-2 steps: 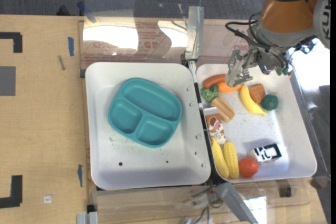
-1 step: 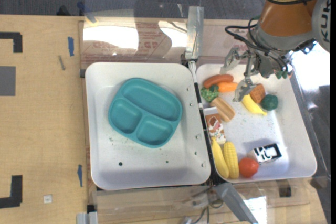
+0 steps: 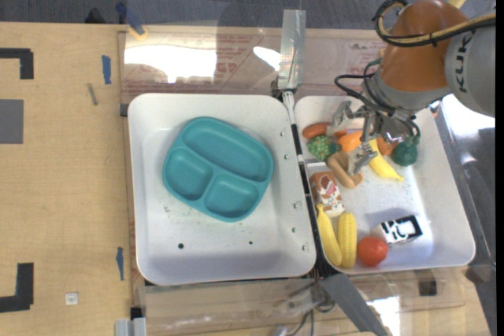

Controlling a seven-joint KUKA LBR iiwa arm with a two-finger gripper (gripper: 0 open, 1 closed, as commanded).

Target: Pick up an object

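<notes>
On your left you see the wooden bench top with black corner marks and bits of blue tape, and then the left bin, which holds a teal divided plate lying flat, tilted a little in its bin, well apart from the walls. Past the divider between the bins you come to the right bin, where all the toy food sits. Along its left wall, from the far end toward you, you have a small red-orange piece, a green broccoli, a brown sausage, a piece with a brown and white pattern, then a yellow banana and a corn cob lying side by side, with a red tomato just beside the corn. A white block with black markings lies near the tomato, toward the right. The gripper hangs over the far part of this bin, under the orange band of the arm, amid a cluster of an orange piece, a small yellow banana and a dark green vegetable. You cannot tell from this view whether the jaws are wide or narrow, nor whether anything sits between them.
</notes>
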